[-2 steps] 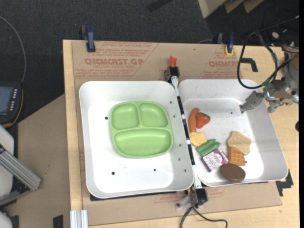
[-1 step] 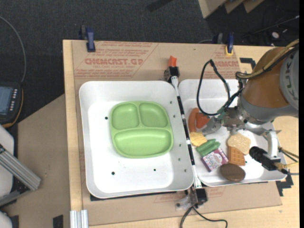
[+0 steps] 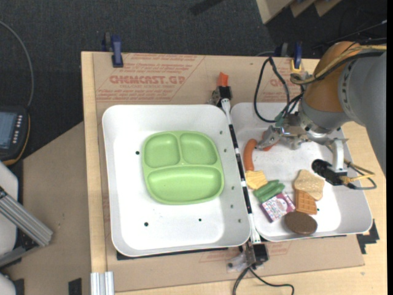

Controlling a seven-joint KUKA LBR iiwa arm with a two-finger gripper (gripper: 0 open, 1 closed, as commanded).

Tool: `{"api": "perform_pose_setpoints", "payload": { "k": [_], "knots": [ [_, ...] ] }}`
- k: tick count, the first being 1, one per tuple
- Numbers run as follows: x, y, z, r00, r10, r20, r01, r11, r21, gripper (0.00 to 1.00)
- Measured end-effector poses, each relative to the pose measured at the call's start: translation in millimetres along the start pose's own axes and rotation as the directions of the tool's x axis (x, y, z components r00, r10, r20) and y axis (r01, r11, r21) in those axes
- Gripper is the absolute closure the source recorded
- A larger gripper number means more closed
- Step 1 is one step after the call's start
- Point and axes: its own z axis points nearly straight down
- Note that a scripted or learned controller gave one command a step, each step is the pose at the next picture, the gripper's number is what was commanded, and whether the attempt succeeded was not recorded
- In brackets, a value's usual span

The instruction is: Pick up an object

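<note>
- The bench board [image 3: 153, 78] carries red print; "CHEMCAST GP" reads clearly behind the left bin [image 3: 123, 226], with smaller lines around it too fine to read.
- The left bin holds a green plate [image 3: 182, 167] with three compartments, lying near its middle.
- The right bin [image 3: 356, 217] touches the left bin along a shared edge, and all the small objects lie in it.
- An orange-red sausage [image 3: 249, 153] lies just right of that shared edge, pointing lengthwise along it.
- In front of the sausage sits a yellow piece [image 3: 256, 179], then a green piece [image 3: 269, 190] touching it.
- A purple packet [image 3: 277, 206] lies in front of the green piece; its label is too small to read.
- A bread slice [image 3: 309, 184], a waffle [image 3: 305, 201] and a brown cookie [image 3: 300, 223] cluster right of the packet.
- The gripper [image 3: 270, 141] hangs over the right bin just right of the sausage's far end; whether its claw is apart or together cannot be told.
- Nothing is seen between its tips.
</note>
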Motion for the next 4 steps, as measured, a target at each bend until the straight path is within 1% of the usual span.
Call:
{"api": "perform_pose_setpoints", "payload": {
  "k": [1,2,3,4],
  "knots": [
    [18.1,48.3,-4.1,1.000,-0.001,-0.001,0.001,1.000,-0.004,0.00],
    [16.4,29.8,-3.8,1.000,0.003,-0.003,-0.003,1.000,0.005,0.00],
    [36.5,37.9,-3.7,1.000,0.000,-0.002,0.000,1.000,0.001,0.00],
    [28.0,6.4,-3.6,1.000,0.004,-0.003,-0.004,1.000,0.006,0.00]
  ]
}}
